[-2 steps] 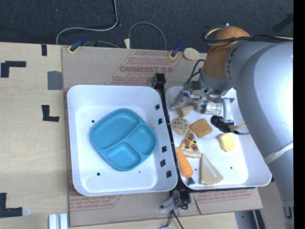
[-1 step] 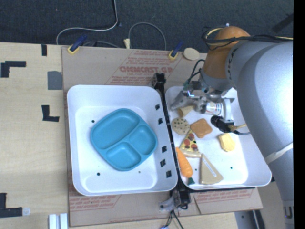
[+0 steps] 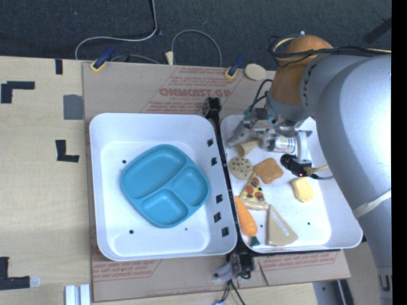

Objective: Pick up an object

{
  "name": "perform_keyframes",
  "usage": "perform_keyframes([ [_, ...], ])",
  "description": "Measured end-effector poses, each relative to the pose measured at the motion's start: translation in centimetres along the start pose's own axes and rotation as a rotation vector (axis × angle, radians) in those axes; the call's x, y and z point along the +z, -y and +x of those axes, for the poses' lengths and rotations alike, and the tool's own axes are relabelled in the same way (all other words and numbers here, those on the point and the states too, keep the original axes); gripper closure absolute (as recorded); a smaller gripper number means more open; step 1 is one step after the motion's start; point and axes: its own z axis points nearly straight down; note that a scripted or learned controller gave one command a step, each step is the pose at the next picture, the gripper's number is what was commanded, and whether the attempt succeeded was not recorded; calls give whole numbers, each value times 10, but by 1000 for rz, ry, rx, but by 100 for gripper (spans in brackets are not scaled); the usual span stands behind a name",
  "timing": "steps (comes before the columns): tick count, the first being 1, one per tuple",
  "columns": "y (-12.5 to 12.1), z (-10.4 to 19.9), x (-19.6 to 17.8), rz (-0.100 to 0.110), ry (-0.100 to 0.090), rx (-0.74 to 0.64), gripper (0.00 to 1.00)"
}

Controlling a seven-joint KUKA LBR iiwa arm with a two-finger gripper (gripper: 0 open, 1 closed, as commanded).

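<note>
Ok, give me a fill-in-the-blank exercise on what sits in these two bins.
1. The left bin holds a divided plate coloured ____.
2. The carrot lies along the right bin's ____ wall.
3. The pizza slice lies directly below the round ____.
4. The gripper is over the ____ bin.

Missing words: blue; left; cookie; right
</note>
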Motion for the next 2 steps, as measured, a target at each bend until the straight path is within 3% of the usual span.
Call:
perform_keyframes([
  [2,0,0,0,1,0,0,0],
])
